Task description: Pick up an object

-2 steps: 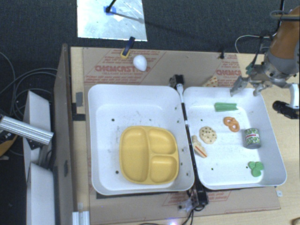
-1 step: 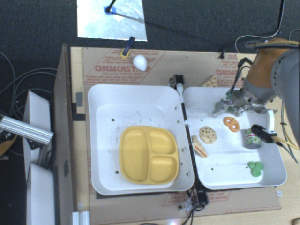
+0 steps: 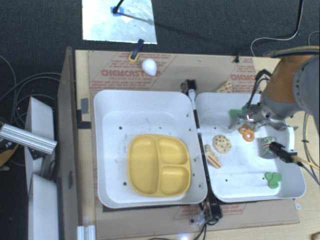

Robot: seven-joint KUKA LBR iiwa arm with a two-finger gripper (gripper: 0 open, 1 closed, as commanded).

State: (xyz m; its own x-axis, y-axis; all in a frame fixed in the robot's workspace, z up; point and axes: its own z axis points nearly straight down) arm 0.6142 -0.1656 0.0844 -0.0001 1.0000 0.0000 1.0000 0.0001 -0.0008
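The right bin [image 3: 280, 188] holds several small items. A round speckled cookie [image 3: 221, 143] lies near its middle, with a small hot dog [image 3: 213, 160] just left of and below it. An orange ring [image 3: 246, 133] sits right under my gripper [image 3: 244, 119], which hangs low over the bin's upper middle. A green piece [image 3: 234, 113] lies at the gripper's left side. A small can [image 3: 266, 147] stands to the right, and another green piece [image 3: 272, 180] lies near the front right corner. Nothing visibly hangs from the gripper.
The left bin [image 3: 110, 114] carries a yellow divided plate [image 3: 159, 164]. A white egg [image 3: 149, 66] and a yellow-and-blue tool [image 3: 135, 51] lie on the cardboard behind the bins. A black divider [image 3: 199, 134] runs between the bins. The arm [image 3: 290, 84] crosses the right bin's back right.
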